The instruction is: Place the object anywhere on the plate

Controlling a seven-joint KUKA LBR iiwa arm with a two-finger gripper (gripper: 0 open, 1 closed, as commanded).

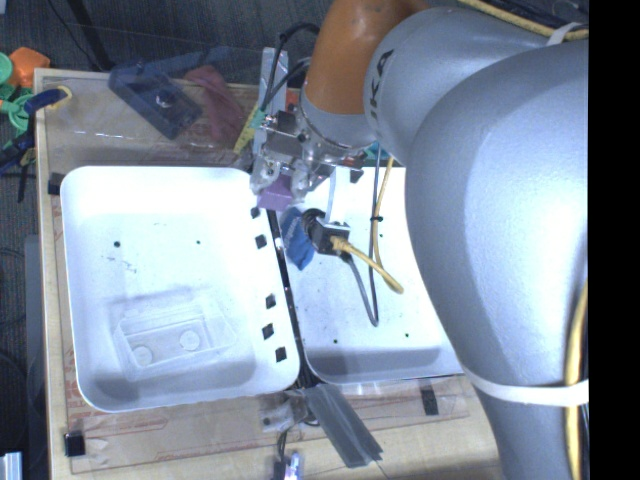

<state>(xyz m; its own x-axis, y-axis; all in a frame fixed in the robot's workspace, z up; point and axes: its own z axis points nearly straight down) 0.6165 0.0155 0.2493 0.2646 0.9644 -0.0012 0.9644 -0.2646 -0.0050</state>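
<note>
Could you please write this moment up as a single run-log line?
arm: over the bins' shared edge | gripper: above purple object, grip unclear | clear plate: left bin, bare | placement: not yet done

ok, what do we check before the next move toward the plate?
1. Plate found: ok. The clear plate lies in the left bin.
2. Hand above plate: not ok. The hand hangs at the divider between the bins, away from the plate.
3. Object held: cannot tell. A purple piece sits right under the hand.
4. Cable snag: cannot tell. The yellow cable loops over the right bin.
</note>
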